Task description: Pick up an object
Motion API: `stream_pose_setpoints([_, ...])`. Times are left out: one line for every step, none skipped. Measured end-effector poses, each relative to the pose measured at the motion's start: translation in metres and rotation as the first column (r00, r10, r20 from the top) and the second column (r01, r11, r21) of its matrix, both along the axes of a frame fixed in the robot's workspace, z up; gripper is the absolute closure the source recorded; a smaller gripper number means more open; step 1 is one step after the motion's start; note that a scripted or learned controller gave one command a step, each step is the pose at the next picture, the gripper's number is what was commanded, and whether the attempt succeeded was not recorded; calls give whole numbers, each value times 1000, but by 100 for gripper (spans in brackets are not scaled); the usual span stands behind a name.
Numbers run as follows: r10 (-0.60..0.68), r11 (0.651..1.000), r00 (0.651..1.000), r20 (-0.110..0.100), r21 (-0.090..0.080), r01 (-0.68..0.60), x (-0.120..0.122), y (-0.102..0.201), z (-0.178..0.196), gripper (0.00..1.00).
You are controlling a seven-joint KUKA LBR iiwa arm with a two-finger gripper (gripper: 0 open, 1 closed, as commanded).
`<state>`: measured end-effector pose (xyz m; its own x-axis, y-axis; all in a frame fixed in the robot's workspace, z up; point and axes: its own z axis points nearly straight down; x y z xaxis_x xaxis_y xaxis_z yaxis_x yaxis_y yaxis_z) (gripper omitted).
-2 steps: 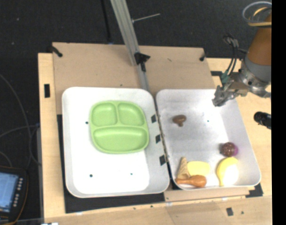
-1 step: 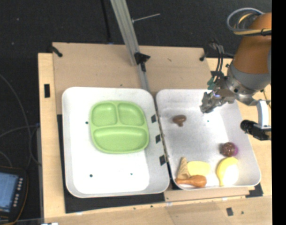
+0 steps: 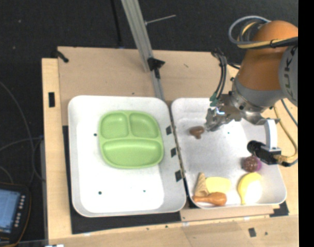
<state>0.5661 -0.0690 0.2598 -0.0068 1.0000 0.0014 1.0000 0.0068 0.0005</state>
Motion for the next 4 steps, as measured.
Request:
stream_pose_setpoints([1, 1000, 1000, 1, 1, -1, -9, 49, 5, 100])
stream_pose_setpoints([2, 1000, 1000, 0, 1, -2, -25, 103, 6, 100])
stream_pose_setpoints([1, 1000, 1000, -1, 0, -1, -44, 151, 1, 100])
stream_pose_setpoints([-5, 1000, 1000, 0, 0, 5, -43, 149, 1, 0])
